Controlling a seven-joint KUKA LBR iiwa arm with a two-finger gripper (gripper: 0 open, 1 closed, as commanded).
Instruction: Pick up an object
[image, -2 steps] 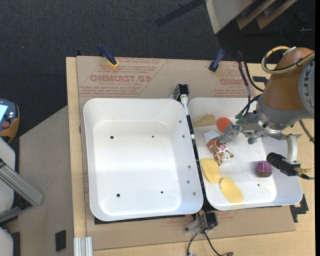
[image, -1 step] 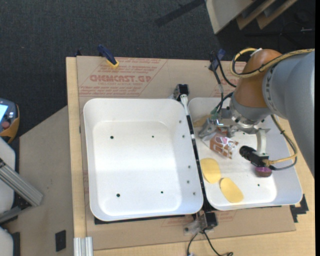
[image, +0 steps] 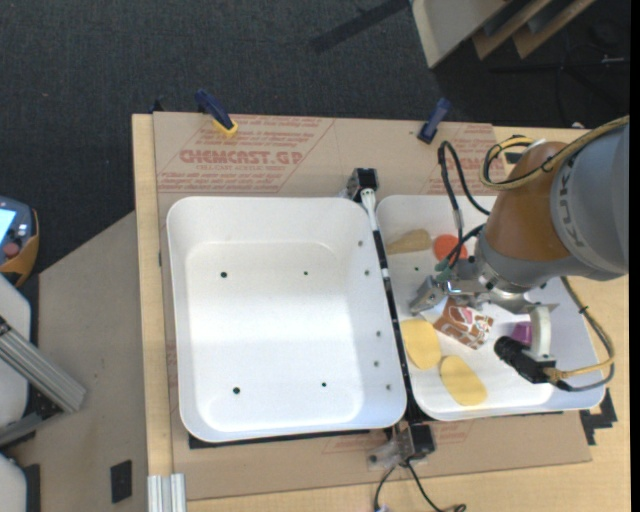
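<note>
cardboard-topped bench (image: 300, 150); gripper (image: 452, 292) low in right bin (image: 570, 390), finger state unclear; crowded food pieces (image: 465, 322) risk a glancing miss.

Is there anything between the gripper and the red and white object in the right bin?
Nothing visible. The gripper sits just up and left of the red and white object, with bare bin floor between; the two yellow pieces lie lower, outside that gap.

I saw two bins (image: 270, 300) of smooth, faintly glossy white plastic on a matt brown cardboard-like desk (image: 160, 300).
</note>
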